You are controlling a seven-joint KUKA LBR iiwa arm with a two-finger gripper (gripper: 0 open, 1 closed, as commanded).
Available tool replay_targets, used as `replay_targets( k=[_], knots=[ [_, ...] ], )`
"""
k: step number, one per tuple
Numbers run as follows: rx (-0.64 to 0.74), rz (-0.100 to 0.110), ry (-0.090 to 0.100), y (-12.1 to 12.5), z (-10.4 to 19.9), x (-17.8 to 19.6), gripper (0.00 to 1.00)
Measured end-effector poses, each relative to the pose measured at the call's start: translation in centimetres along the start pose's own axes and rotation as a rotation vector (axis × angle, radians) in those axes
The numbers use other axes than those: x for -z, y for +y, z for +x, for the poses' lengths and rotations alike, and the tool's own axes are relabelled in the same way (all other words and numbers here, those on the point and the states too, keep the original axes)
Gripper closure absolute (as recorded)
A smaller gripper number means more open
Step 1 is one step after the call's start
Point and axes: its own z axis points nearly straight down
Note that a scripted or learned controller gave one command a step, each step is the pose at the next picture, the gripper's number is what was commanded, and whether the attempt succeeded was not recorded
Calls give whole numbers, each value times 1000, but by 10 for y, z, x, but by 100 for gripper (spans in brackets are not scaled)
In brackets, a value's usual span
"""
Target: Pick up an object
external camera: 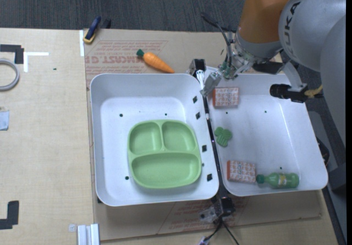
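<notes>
The right bin (300, 128) holds several objects. A red and white box (226, 97) lies near its far left corner. A small green leaf-shaped piece (223, 136) sits by the left wall. A second red and white box (241, 171) and a green bottle (278, 180) on its side rest along the near wall. My gripper (210, 81) hangs over the far left corner of this bin, just left of and above the first box. I see nothing held in it.
A green divided plate (164, 154) lies in the left bin (110, 106). An orange carrot (155, 61) rests on the cardboard beyond the left bin. The grey arm (308, 24) covers the far right corner. A blue-handled tool (92, 29) lies at the far left.
</notes>
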Motion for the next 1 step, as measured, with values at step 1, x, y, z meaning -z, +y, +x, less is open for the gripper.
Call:
replay_targets(
  k=[1],
  knots=[
    [0,0,0,0,0,0,0]
  ],
)
